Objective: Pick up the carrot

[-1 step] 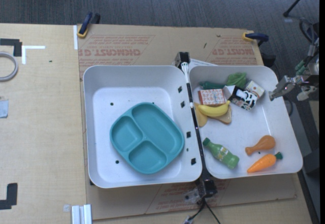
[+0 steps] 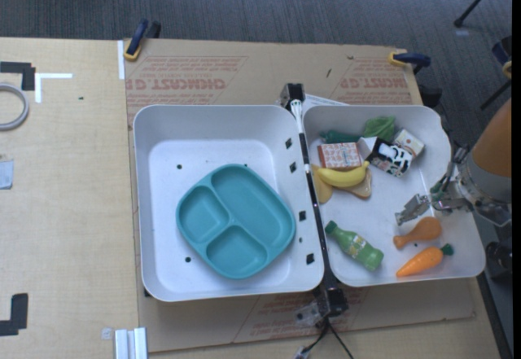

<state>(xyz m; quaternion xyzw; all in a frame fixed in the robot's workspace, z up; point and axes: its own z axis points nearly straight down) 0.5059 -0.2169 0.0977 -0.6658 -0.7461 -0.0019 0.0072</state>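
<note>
Camera view: carrot (image 2: 422, 260) lies just below-left of gripper (image 2: 417, 209) — long axis tilted, leafy end right — jaws' state unclear.

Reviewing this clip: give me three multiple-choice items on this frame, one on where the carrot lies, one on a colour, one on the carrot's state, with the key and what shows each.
1. Where is the carrot?
A. on the teal plate
B. near corner of the right bin
C. on the bench outside both bins

2. What colour is the divided plate in the left bin?
A. red
B. teal
C. yellow

3. What is the carrot's state?
A. lying on the bin floor
B. standing upright on the banana
C. lifted above the bin

Key: 1 B, it lies at the right bin's near edge, beside the green bottle; 2 B, the plate is teal; 3 A, it rests flat, with the pincer above it in the picture, apart.
</note>
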